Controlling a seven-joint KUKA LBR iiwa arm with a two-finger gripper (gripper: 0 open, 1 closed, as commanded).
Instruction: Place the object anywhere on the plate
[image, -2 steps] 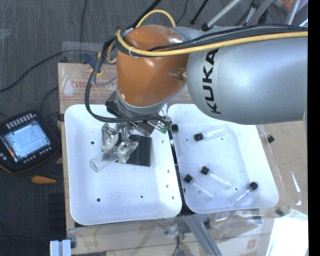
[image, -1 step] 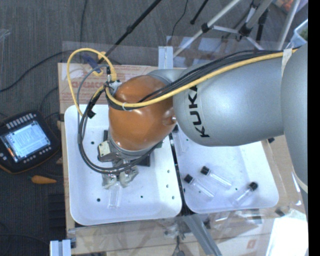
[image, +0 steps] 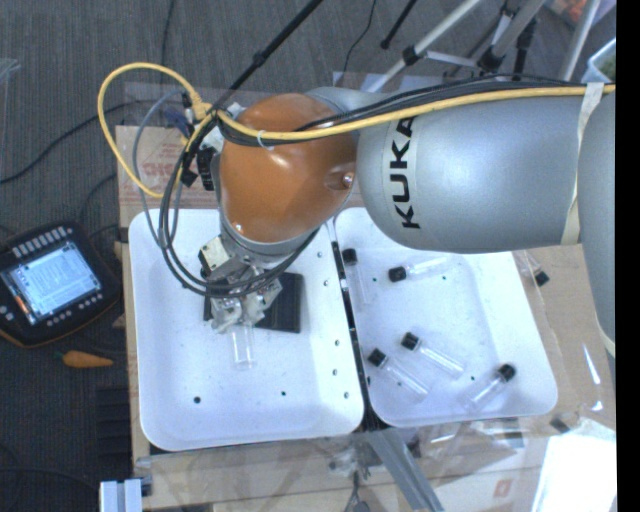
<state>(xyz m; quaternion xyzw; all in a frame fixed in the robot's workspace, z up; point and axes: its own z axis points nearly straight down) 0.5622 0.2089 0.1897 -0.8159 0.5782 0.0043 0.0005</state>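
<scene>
A flat black square plate (image: 286, 303) lies on the floor of the left bin (image: 170, 400), partly hidden under the arm's wrist. My gripper (image: 240, 312) hangs over the plate's left edge, below the orange band. A clear vial (image: 242, 348) shows just beneath the gripper's tip, over white bin floor and off the plate. Whether the vial is held or lying loose is not visible.
The right bin (image: 530, 395) holds several clear vials with black caps, such as one (image: 415, 270) near its back and one (image: 432, 353) in the middle. A teach pendant (image: 50, 283) sits left of the bench. The arm's bulk covers the back of both bins.
</scene>
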